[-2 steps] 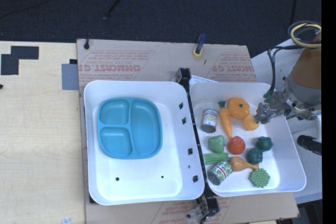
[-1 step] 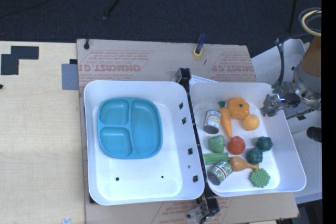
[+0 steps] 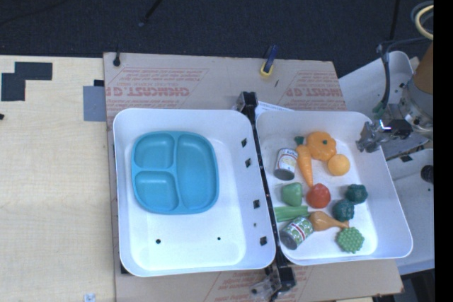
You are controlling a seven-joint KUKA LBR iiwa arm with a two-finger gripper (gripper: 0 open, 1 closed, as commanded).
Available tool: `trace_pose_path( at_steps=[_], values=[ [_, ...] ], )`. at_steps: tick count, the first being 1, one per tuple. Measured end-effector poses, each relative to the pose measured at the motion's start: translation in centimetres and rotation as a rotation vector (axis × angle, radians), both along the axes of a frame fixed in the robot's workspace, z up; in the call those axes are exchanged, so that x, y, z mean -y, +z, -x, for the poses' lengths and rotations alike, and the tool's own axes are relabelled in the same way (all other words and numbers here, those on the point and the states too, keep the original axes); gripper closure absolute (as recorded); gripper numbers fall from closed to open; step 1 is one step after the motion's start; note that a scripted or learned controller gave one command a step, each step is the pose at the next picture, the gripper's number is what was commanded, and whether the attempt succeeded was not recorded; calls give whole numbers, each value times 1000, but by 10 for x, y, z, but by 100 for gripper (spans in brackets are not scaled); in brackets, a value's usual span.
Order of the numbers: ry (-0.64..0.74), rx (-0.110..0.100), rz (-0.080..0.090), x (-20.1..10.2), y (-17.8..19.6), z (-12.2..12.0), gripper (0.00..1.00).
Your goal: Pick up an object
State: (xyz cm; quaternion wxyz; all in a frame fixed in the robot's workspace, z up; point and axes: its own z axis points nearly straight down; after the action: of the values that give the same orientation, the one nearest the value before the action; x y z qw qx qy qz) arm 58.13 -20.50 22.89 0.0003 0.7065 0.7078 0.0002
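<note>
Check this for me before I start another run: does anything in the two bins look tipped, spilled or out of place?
Two small cans lie on their sides in the right bin: one beside the carrot, another near the front edge. Nothing has spilled outside the bins. The blue divided plate sits flat in the left bin.

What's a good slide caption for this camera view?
Gripper at the right bin's edge, toy food inside; blue plate in left bin.

Blue tray (image 3: 175, 172), white bins (image 3: 134, 244), orange carrot (image 3: 305, 167).
</note>
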Motion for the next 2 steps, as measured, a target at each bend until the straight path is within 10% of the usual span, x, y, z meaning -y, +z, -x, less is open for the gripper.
trace_pose_path(
  at_steps=[2],
  values=[
    [3, -4, -3, -91, 5, 21, 100]
  ],
)
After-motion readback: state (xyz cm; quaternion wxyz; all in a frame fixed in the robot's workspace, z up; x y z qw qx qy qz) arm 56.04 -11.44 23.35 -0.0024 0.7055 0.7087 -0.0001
